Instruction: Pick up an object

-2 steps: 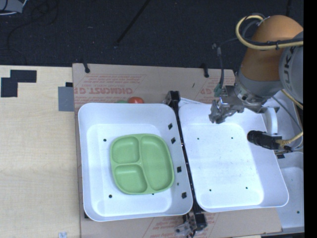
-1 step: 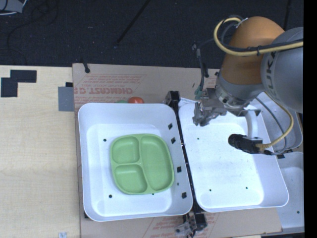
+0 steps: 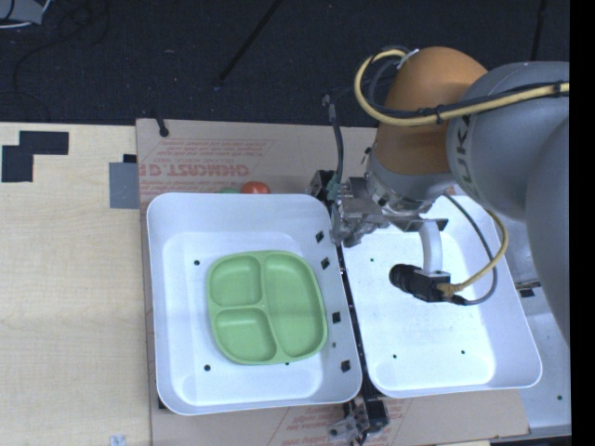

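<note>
A green divided plate (image 3: pixel 267 307), with three compartments, is seen lying flat on the floor of the left-hand bin (image 3: pixel 177 249) as the camera views it, roughly at that bin's middle and apart from all four walls. The plate is touched by nothing. The grey arm (image 3: pixel 516 147) is brought in from the right, its orange band (image 3: pixel 432 110) sitting above the wrist, and the gripper (image 3: pixel 347 223) is held low over the near-left corner of the right-hand bin (image 3: pixel 465 370), close to the dividing walls where the two bins meet. Whether the gripper is parted or closed cannot be told, since it is seen from above and merges with the bin edges; nothing is seen gripped in it. A yellow cable (image 3: pixel 483 272) is looped from the arm down to a black fitting (image 3: pixel 416 281) that hangs over the right-hand bin's floor. Both bins are set on a cardboard sheet (image 3: pixel 242 156), and a small red-orange round thing (image 3: pixel 255 189) is seen on that sheet just behind the far wall of the left-hand bin, well apart from the gripper.
</note>
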### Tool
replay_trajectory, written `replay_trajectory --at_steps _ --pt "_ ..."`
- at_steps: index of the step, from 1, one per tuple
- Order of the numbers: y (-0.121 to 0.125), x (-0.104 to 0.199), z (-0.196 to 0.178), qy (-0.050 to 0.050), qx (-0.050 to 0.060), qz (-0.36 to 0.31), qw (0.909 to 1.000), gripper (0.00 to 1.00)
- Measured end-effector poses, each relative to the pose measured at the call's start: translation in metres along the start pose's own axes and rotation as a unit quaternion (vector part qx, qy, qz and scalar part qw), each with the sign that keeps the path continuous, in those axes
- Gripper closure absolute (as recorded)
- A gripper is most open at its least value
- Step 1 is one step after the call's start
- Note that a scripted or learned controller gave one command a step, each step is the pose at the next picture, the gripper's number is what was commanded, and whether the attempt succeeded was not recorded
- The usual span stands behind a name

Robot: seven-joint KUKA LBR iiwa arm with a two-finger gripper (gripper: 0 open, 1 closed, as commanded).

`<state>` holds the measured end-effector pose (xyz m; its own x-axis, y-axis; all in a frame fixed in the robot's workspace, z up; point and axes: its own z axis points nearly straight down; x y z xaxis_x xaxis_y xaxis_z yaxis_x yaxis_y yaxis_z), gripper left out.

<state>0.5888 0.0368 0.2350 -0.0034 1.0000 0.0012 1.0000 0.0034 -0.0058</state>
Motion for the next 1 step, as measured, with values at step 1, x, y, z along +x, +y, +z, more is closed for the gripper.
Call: replay_trajectory --at_steps 1 --pt "-0.0069 0.0579 -0.0025 0.0 -0.001 -0.001 1.0 1.0"
